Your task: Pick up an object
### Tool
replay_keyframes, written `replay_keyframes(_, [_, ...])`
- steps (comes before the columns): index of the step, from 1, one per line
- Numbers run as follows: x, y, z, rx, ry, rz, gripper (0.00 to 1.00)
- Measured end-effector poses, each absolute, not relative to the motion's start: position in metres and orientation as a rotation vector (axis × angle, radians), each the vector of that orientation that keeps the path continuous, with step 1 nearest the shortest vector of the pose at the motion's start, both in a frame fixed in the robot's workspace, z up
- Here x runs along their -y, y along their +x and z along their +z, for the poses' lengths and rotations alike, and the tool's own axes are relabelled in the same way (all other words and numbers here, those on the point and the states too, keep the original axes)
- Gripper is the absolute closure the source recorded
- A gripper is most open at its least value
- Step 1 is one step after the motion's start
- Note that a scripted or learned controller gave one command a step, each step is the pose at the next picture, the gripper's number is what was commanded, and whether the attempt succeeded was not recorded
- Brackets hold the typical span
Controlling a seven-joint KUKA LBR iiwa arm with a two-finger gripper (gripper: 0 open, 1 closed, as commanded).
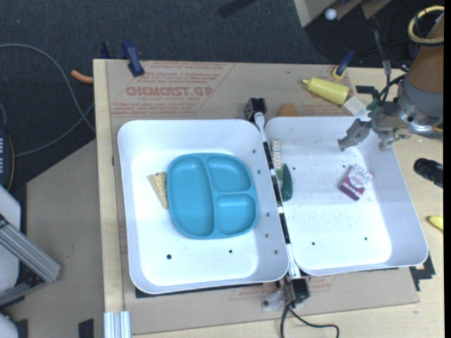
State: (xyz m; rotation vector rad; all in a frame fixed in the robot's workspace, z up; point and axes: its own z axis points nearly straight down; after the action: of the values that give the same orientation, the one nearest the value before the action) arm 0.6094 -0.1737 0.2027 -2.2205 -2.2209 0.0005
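1. Packet, small, maroon and white, lies flat on the floor of the right bin, toward that bin's far right part, with bare white floor all round it.
2. Gripper hangs over the right bin's far right corner, up and a little right of the packet and apart from it; its two grey fingers are spread, with nothing between them.
3. Green object lies along the right bin's left wall, well apart from the packet; a small printed item sits just beyond it by the same wall. What either one is cannot be made out.
4. Near half of the right bin is open floor up to its rim.
5. Blue divided plate takes up the middle of the left bin; a tan piece pokes out from under the plate's left edge, partly hidden.
6. Yellow bottle lies on the bench beyond the right bin's far rim.
7. Arm is cut off at the right edge.
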Motion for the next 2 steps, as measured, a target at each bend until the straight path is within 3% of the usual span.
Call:
replay_keyframes(1, [0.206,0.575,0.084,2.221,-2.221,0.001,0.0])
replay_keyframes(2, [0.206,0.576,0.095,2.222,-2.223,-0.002,1.0])
